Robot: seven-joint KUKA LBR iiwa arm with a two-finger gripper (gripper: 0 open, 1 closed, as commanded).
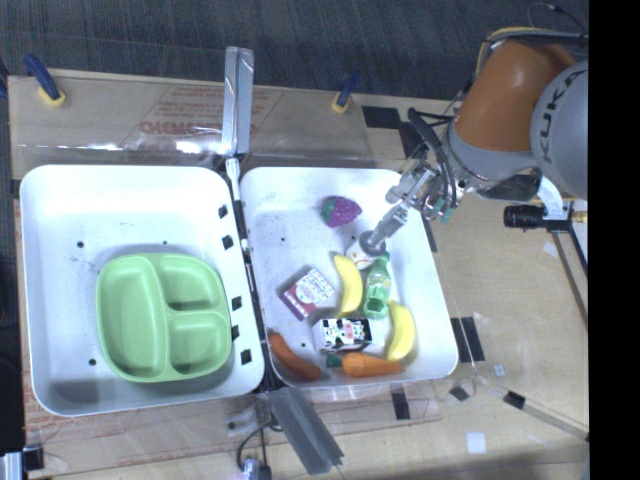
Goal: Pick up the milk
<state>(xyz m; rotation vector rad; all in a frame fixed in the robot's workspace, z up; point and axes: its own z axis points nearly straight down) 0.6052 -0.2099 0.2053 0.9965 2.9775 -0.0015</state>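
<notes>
Black-and-white milk (346, 333) box, low in right bin (262, 183). Claw (372, 240) above green bottle (377, 286); open or closed, can't tell. Move down, grab gently.

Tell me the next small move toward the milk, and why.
Probably shift the gripper toward the bin's near edge, past the green bottle, then lower over the milk carton. The gripper sits above the bottle's cap, while the carton lies nearer the front, wedged between two bananas and a carrot.

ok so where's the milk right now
The milk lies near the front of the right bin, between the two bananas, just above the carrot.
</notes>
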